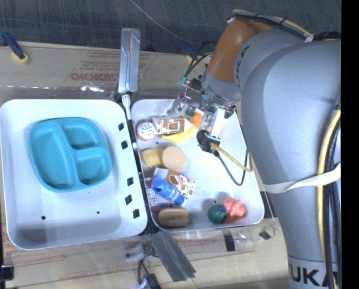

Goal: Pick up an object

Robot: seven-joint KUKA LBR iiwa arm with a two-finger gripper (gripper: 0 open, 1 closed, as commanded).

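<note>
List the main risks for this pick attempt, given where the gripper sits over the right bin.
1. The gripper hangs at the crowded far end of the right bin, where a yellow piece, a small brown-and-white pack and a round dial-faced thing lie close together; it may nudge them or catch two.
2. The yellow cable loops low above the bin floor and might snag items.

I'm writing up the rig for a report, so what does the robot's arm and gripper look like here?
The arm is bulky, rounded and light grey, with an orange band above the wrist and dark "KUKA" lettering low on its body. Thin cables, some yellow, run along it. The gripper is a small cluster of metal and black parts with loose wires.
</note>
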